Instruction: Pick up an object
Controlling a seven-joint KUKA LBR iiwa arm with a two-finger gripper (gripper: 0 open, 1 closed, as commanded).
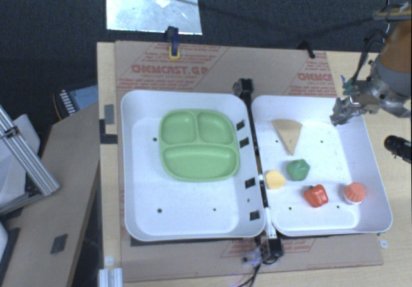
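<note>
**Gripper above far right corner of right bin, nothing between the fingers**

Gripper (341, 114): finger state cannot be told at this size; the tip is a small dark-grey cluster with no readable gap. No object is seen between the fingers. The tip sits over the far right corner of the right bin (373, 170), at its rim. The arm (394, 73) rises behind it toward the right edge, grey with the orange band above the wrist.

Right bin contents, nearest the gripper first:
- tan wedge (288, 134), far-centre of the bin, point toward the camera, apart from the gripper.
- green round piece (297, 169), just below the wedge.
- yellow piece (275, 179), beside the green one, near the divider between bins.
- red pepper-shaped piece (316, 195), near front.
- orange and white piece (354, 193), front right, apart from the red one.

Left bin (138, 170): holds a green divided tray (198, 145), three compartments, lying flat near the middle.

Both bins rest on a cardboard sheet (212, 64) on the bench.
</note>
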